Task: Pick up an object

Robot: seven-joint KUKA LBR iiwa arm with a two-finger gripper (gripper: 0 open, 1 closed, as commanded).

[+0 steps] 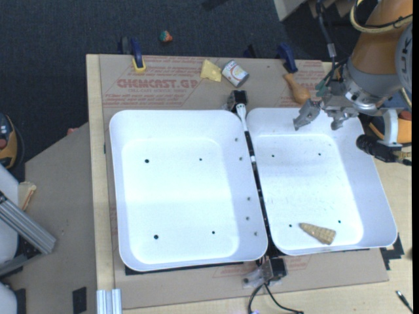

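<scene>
A tan, ridged cone-shaped object [318,232] lies near the front edge of the right bin [340,175]. My gripper [321,120] hangs over the far edge of that same bin, well behind the cone and apart from it. Its two dark fingers are spread open, and nothing sits between them. The grey arm with its orange band [386,18] comes in from the upper right.
The left bin [131,142] sits beside the right one. On the cardboard behind the bins lie a yellow piece [211,70], a small white box [235,73], a black-handled tool [239,101] and an orange-handled tool [296,87]. Blue clamps [137,52] hold the board's far edge.
</scene>
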